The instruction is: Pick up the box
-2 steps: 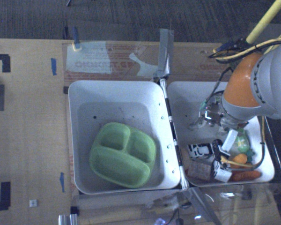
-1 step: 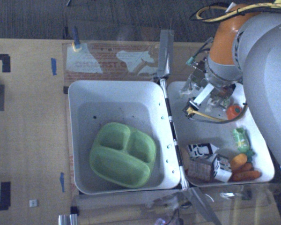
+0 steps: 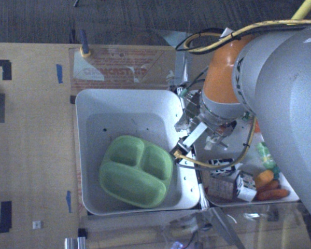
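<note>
The box (image 3: pixel 222 184), a brownish carton with a black-and-white patterned top edge, lies in the right bin (image 3: pixel 249 200) near its front left corner. My gripper (image 3: pixel 216 138) hangs over the right bin's left part, just behind the box and above it. The grey arm and its orange band hide most of that bin. Nothing shows between the box and the gripper that tells of contact.
A green compartment tray (image 3: pixel 137 170) lies in the left bin (image 3: pixel 93 113), toward its front. In the right bin, a small white carton (image 3: pixel 245 187), orange carrot-like toys (image 3: pixel 269 187) and a green item (image 3: pixel 264 152) sit to the right of the box.
</note>
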### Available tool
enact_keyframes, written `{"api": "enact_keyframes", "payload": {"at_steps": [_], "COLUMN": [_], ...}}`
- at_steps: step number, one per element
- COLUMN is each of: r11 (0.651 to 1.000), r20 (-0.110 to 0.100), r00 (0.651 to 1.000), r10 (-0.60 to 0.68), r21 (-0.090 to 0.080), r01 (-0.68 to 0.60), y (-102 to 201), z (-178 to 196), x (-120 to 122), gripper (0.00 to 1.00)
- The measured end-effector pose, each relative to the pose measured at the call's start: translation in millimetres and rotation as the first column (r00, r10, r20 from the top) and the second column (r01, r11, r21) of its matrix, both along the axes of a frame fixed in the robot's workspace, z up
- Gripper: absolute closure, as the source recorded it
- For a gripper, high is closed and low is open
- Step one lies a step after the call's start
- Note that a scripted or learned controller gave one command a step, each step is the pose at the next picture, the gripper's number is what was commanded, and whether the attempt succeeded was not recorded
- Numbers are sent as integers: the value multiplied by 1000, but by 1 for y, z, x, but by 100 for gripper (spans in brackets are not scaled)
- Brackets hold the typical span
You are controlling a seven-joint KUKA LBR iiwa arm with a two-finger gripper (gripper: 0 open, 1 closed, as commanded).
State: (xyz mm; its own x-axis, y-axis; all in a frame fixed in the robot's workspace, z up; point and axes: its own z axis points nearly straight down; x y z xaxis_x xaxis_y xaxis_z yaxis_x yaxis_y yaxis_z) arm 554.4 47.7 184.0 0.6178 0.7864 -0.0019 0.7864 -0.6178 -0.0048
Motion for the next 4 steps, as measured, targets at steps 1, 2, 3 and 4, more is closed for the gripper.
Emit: {"api": "enact_keyframes", "payload": {"at_steps": [1, 2, 3, 4], "r11": [998, 997, 997, 969], "r20": [40, 27, 32, 2], "r00": [997, 996, 996, 969], "r10": [66, -80, -81, -246], "r21": [-15, 1, 6, -3], "r01": [-65, 80, 81, 246], "y": [60, 149, 151, 178], "z": [-55, -92, -80, 17], "x": [-18, -43, -41, -58], "gripper": [0, 0, 100, 100]}}
